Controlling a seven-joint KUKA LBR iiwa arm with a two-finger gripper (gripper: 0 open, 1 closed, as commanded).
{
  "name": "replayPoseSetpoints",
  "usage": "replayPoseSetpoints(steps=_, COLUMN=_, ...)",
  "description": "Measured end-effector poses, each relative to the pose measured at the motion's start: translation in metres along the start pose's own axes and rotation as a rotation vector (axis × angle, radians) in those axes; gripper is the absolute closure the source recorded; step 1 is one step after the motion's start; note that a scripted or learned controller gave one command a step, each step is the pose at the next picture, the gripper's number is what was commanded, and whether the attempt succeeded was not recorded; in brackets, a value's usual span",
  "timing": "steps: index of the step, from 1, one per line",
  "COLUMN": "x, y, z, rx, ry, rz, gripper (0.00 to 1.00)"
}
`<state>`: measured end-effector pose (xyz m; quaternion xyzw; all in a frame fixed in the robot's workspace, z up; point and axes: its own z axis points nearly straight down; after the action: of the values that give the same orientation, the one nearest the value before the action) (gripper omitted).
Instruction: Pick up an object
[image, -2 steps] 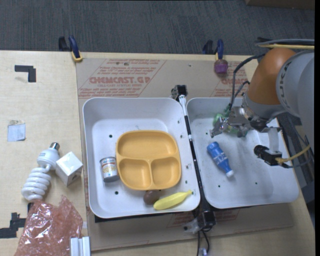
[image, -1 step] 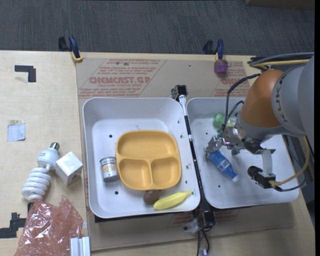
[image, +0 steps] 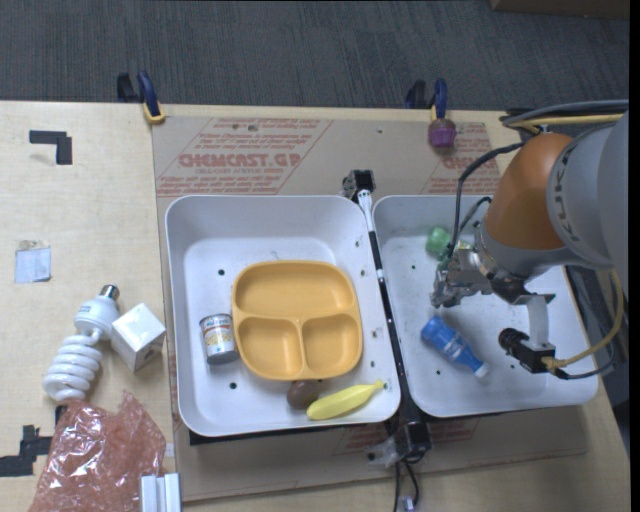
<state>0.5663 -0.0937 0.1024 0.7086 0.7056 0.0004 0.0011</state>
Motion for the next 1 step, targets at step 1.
replayPoseSetpoints(steps=1, x=0.0001, y=0.0, z=0.0, rx=0.0, ry=0.0, rz=-0.001, gripper=0.0)
